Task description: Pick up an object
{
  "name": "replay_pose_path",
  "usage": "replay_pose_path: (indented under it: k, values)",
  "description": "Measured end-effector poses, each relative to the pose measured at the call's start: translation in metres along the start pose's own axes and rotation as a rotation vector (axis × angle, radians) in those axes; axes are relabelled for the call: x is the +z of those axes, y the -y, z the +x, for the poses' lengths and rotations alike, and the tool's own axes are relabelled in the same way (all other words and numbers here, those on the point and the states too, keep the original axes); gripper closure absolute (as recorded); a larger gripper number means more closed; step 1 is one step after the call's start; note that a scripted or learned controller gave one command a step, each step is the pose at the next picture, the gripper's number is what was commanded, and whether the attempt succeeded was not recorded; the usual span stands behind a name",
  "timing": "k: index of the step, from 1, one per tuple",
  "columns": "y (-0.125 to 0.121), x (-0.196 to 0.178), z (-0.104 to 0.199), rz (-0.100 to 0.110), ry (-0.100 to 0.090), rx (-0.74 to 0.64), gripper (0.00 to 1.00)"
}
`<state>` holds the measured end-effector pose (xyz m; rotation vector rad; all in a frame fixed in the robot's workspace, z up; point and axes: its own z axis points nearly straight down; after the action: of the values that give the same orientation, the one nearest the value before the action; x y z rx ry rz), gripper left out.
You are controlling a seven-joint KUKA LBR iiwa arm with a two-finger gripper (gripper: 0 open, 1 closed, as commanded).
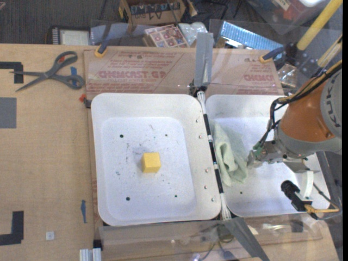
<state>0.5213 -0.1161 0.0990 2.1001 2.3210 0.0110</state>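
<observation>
Pale green cloth (228, 154) lies bunched against the left wall of the right bin (255, 200), and the claw (255, 157) sits right at the cloth's right edge, perhaps touching it. Whether the claw is open or closed I cannot tell; nothing is visibly held in it. My worry: soft fabric may slip or only snag by a fold, so a lift from the cloth's edge could come up with nothing. Left of the cloth, across the divider, the left bin (109, 118) holds a yellow block (151, 162) near its middle, well apart from the claw.
</observation>
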Motion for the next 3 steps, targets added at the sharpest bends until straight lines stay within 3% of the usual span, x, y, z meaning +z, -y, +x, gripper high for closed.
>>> replay_pose_path:
  k: [1, 2, 3]
  values:
    - [-0.058, -0.085, 0.032, 0.012, -0.004, -0.002, 1.0]
    - [-0.147, -0.085, 0.064, 0.011, -0.003, -0.093, 1.0]
    - [-0.137, 0.013, 0.003, 0.008, -0.002, 0.117, 1.0]
